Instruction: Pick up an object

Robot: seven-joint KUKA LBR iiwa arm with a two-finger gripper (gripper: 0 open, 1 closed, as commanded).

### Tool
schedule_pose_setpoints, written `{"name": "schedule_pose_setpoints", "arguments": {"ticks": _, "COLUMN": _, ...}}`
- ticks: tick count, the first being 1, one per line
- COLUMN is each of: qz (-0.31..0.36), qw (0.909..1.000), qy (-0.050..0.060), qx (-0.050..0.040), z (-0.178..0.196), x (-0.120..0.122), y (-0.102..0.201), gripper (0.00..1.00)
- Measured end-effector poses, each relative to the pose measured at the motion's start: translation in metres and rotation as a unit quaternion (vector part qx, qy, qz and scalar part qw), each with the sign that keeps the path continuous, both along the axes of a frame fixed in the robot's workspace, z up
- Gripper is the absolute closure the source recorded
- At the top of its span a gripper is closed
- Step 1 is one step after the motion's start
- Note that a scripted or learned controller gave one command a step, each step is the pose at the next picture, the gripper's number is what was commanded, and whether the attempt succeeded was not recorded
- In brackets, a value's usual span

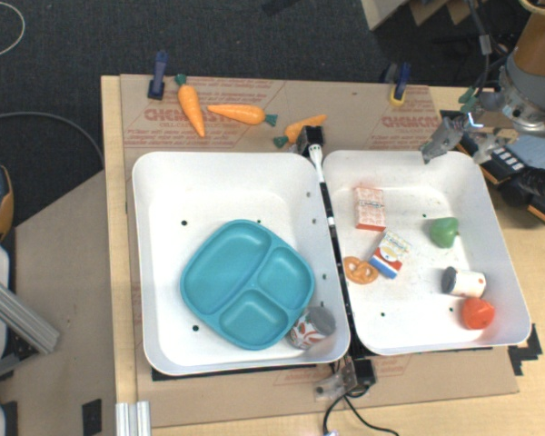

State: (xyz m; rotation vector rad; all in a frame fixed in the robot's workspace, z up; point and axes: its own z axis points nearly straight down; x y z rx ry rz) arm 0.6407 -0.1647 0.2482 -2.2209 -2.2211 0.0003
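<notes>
The left bin (154, 198) holds a teal divided plate (247, 284) with a small can (311, 328) at its near right corner. The right bin (490, 198) carries a pink carton (371, 208), green pepper (444, 232), orange tomato (478, 313), pretzel (360, 270) and snack packet (391, 252). The gripper (447, 137) hangs over the far right corner, apparently holding nothing; how far it is open I cannot tell.

A: Where is open floor in the right bin (409, 339)?
B: Along its far wall and near-left corner. The green piece (443, 232), white cylinder (463, 282) and red ball (478, 313) crowd the right side.
A: The left bin (154, 243)?
B: The teal tray (247, 284) fills the middle.
</notes>
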Motion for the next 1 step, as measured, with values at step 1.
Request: {"name": "schedule_pose_setpoints", "arguments": {"ticks": 1, "qz": 0.003, "qw": 1.0, "qy": 0.005, "qx": 0.0026, "z": -0.0558, "x": -0.0586, "y": 0.0843, "gripper": 0.0}}
